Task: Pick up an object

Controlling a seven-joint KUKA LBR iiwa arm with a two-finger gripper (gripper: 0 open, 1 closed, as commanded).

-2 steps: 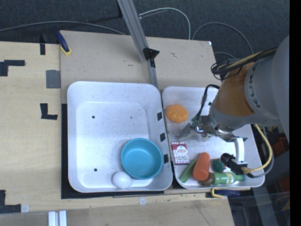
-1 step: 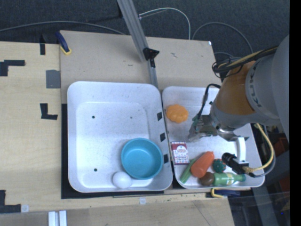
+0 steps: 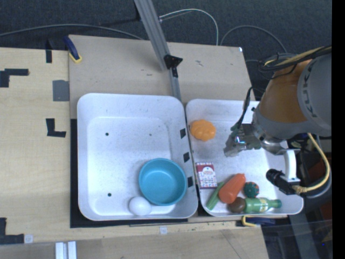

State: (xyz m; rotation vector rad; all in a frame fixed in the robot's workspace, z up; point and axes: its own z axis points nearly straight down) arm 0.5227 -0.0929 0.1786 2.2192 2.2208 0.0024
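Observation:
The right bin [image 3: 222, 111] holds an orange round fruit [image 3: 202, 129] near its far left, a small red and white box [image 3: 206, 175], an orange carrot [image 3: 232, 185], a dark red and green piece [image 3: 250, 189], a brown piece [image 3: 236, 204] and a green bottle [image 3: 261, 204] lying along the front wall. My gripper [image 3: 235, 143] hangs over the middle of the right bin, to the right of the orange fruit and above the carrot. Nothing shows between its fingers.
The left bin [image 3: 108, 112] holds a blue bowl [image 3: 161, 181] and a white ball [image 3: 139, 205] at its front. A grey pole [image 3: 155, 28] slants down to the bins' shared far edge. Cables [image 3: 315, 171] hang by the arm at the right.

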